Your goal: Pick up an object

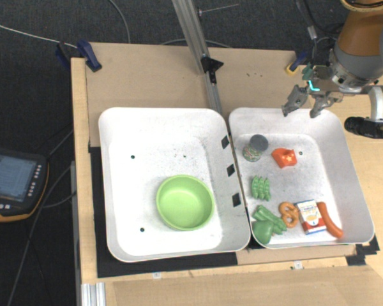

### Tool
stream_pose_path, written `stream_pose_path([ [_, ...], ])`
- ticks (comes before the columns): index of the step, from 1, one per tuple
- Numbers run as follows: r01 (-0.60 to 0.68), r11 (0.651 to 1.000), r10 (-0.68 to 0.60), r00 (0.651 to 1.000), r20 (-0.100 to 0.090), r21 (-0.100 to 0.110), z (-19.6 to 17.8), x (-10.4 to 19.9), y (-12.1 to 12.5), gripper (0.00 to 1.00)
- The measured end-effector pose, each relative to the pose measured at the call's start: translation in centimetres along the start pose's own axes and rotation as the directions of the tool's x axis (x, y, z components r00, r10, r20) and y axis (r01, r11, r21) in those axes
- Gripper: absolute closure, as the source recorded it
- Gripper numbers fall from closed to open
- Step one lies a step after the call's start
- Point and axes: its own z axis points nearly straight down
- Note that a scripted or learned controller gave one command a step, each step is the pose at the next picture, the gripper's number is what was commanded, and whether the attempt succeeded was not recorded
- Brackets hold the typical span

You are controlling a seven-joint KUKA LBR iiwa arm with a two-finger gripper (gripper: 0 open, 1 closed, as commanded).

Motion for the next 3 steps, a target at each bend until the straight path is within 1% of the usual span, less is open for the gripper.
stream_pose_path([
  [1, 0.000, 1.000, 0.000, 1.000, 0.000, 0.000, 0.0, 0.0, 0.0, 0.00],
  [2, 0.000, 1.000, 0.000, 1.000, 0.000, 0.004, 4.5, -0.3, 0.6, 0.00],
  [3, 0.000, 1.000, 0.000, 1.000, -0.001, 0.006, 10.8, 0.0, 0.5, 0.00],
])
